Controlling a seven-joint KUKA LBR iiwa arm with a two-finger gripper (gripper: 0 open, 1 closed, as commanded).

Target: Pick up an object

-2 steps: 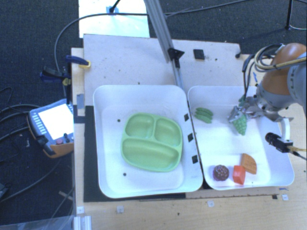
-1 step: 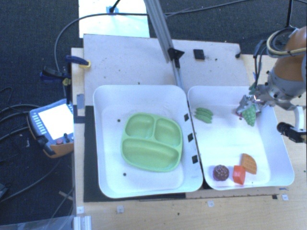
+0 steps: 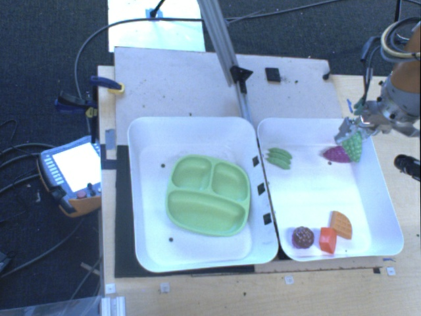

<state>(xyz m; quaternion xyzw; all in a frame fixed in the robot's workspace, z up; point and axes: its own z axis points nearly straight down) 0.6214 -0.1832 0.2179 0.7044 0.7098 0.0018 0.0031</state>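
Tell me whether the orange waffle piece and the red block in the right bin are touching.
Touching. The camera view shows the orange waffle piece lying directly against the upper right of the red block with no white bin floor visible between them.

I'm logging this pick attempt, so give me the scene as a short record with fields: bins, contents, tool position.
left bin: green divided plate
right bin: green pods, purple-green toy, brown ball, red piece, orange piece
tool: above the right bin's far right corner, right over the purple-green toy
grasp: cannot tell
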